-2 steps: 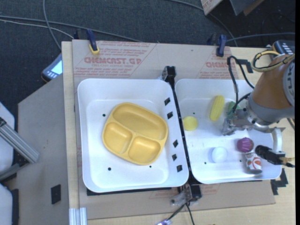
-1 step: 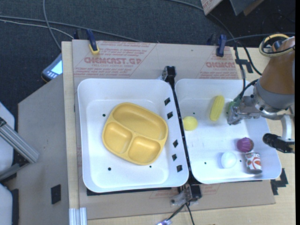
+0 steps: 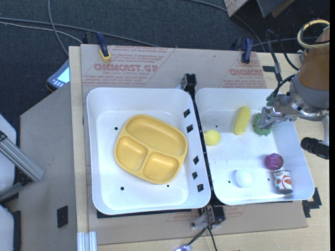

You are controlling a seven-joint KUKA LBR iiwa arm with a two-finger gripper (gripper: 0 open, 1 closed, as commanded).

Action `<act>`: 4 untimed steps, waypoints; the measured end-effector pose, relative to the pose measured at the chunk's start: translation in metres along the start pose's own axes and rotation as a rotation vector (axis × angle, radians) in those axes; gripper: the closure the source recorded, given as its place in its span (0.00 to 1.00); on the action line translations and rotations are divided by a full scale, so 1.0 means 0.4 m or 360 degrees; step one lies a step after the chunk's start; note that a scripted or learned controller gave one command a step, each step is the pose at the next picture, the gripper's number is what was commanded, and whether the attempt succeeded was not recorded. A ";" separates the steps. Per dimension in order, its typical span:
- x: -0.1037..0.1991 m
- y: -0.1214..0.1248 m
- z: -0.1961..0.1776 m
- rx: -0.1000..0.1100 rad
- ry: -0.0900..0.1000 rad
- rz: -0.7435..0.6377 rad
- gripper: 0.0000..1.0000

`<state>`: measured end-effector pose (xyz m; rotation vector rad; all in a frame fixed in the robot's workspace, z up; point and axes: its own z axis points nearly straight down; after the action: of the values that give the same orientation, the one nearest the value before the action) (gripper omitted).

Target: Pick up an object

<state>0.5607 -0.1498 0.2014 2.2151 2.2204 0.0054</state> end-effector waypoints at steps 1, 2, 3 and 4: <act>0.000 0.003 -0.087 0.0002 0.0000 0.0001 1.00; 0.118 -0.033 -0.071 0.0015 0.0007 -0.0003 1.00; 0.246 -0.047 -0.096 0.0013 0.0007 -0.0005 1.00; 0.387 -0.056 -0.065 0.0016 0.0008 -0.0006 1.00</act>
<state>0.5376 0.0048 0.2271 2.2183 2.2319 -0.0002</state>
